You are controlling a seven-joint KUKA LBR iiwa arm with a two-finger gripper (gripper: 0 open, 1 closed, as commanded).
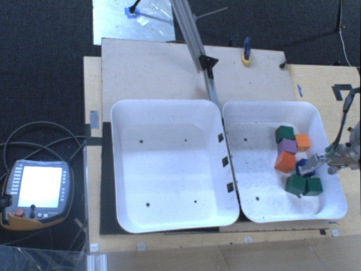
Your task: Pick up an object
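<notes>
On my desk (169, 66) sit two white bins; the right bin (254, 123) holds a cluster of blocks against its right wall. My jaws (316, 164) reach in over that wall, just beside a small blue block (301, 166), between the orange block (285, 161) and two dark green blocks (303, 185). Whether they are parted or closed I cannot tell.

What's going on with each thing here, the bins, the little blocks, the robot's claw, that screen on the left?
Left bin: sits flat on the bench, upright.
Right bin: holds all the blocks.
Blocks: bunched on the bin's right side, green, purple, orange and blue, several touching.
Gripper: low at the cluster's right edge, beside the blue block.
Handheld screen: lit, lying on the floor.
</notes>
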